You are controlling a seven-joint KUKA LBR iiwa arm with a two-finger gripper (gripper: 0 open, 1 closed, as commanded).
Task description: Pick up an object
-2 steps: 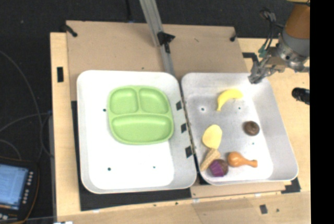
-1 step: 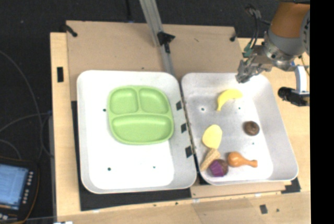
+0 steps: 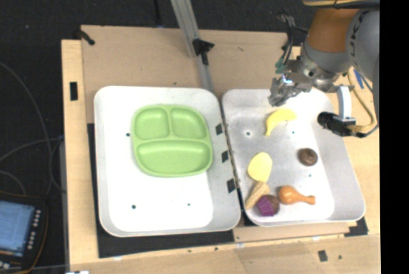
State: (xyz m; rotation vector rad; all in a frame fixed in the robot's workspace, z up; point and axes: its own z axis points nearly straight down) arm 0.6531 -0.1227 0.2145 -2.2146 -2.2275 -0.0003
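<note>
Two shallow white bins sit side by side on the counter [image 3: 153,59]. The left bin [image 3: 115,202] carries one thing, a light green plate [image 3: 172,140] with three compartments, two small ones toward the far edge and one long one nearer the camera; it lies flat toward the bin's far half. The right bin [image 3: 339,199] holds six small objects. One is a pale yellow banana-like piece [image 3: 279,119], curved, lying in the far half of the bin, just below the gripper. One is a flat, rounded yellow piece [image 3: 259,166] near the bin's middle left. Touching its near end is a tan, wedge-shaped piece [image 3: 255,192], and against that rests a dark purple rounded piece [image 3: 268,205] at the bin's near left corner. Just beside the purple piece to the right lies one orange-brown piece [image 3: 295,195], bulbous at its left end and tapering to a thin stem on the right. One small dark brown round piece [image 3: 308,156] sits apart from the rest, toward the bin's right side. The gripper [image 3: 279,92] hangs over the far edge of the right bin, its tip close above the banana-like piece; whether the fingers are apart or together cannot be told from this angle, and nothing is seen between them.
</note>
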